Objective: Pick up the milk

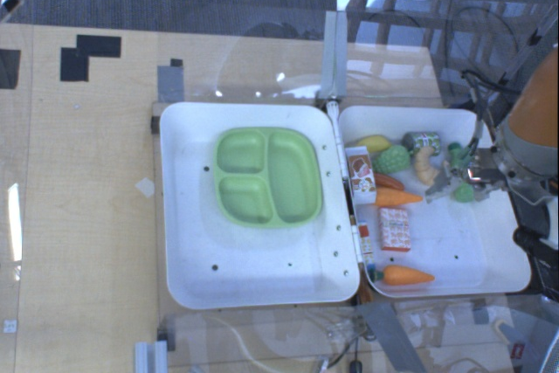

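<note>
A green 3-compartment plastic plate (266, 176) lies in the left white bin (188, 275). The right white bin (502, 271) holds toy food, including a flat milk carton (360, 174).

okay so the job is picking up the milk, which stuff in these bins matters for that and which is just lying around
For the job:
milk carton, against the right bin's left wall
gripper, over the right bin

Just lying about:
green plate in the left bin
two carrots
small box
can
lemon
green vegetable
</note>
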`<state>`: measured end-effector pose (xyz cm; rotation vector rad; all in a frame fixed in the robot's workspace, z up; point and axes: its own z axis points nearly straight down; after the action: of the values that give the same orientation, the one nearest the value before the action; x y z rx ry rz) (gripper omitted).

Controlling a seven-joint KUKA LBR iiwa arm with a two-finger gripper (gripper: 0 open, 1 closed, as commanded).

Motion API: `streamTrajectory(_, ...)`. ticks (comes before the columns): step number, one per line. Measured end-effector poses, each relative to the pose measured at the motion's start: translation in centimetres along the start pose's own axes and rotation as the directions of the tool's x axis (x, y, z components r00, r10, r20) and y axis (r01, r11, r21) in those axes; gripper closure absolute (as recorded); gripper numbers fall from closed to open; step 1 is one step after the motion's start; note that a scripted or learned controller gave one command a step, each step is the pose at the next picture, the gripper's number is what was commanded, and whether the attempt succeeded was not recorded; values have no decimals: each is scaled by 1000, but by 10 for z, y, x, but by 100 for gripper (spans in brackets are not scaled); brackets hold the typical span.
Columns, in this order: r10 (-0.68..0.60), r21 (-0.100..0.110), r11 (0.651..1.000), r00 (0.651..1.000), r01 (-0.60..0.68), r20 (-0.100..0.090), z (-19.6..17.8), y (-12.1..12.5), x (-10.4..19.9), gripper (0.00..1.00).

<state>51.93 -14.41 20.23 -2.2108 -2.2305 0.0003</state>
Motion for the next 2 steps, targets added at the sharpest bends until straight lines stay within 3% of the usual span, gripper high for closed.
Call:
streamTrajectory(1, -31, 0, 1000, 1000, 31, -1, 86, -32, -23, 0)
streamTrajectory(2, -104, -4, 995, 995, 104, 3, -88, -30, -21, 0)
